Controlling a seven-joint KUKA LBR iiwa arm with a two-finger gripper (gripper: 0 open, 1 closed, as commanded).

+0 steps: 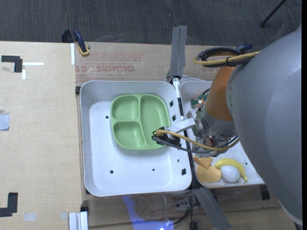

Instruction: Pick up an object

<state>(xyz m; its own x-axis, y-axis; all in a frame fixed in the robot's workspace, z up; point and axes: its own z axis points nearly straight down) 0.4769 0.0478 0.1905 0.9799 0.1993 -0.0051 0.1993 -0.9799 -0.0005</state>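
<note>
A green divided plate point(140, 121) lies in the left bin point(96, 143), toward its back right. In the right bin point(253, 175), near the front, a yellow banana point(233, 165), a white egg-shaped piece point(231, 175) and an orange piece point(208, 173) lie close together. My gripper point(210, 139) reaches down into the right bin just behind these three, near the divider between the bins. The grey arm and its orange band point(218, 99) cover most of the right bin and hide what lies under the gripper.
A small multicoloured item point(200, 101) peeks out at the back of the right bin beside the arm. A grey post point(178, 51) stands behind the bins. The wooden bench point(38, 138) spreads to the left.
</note>
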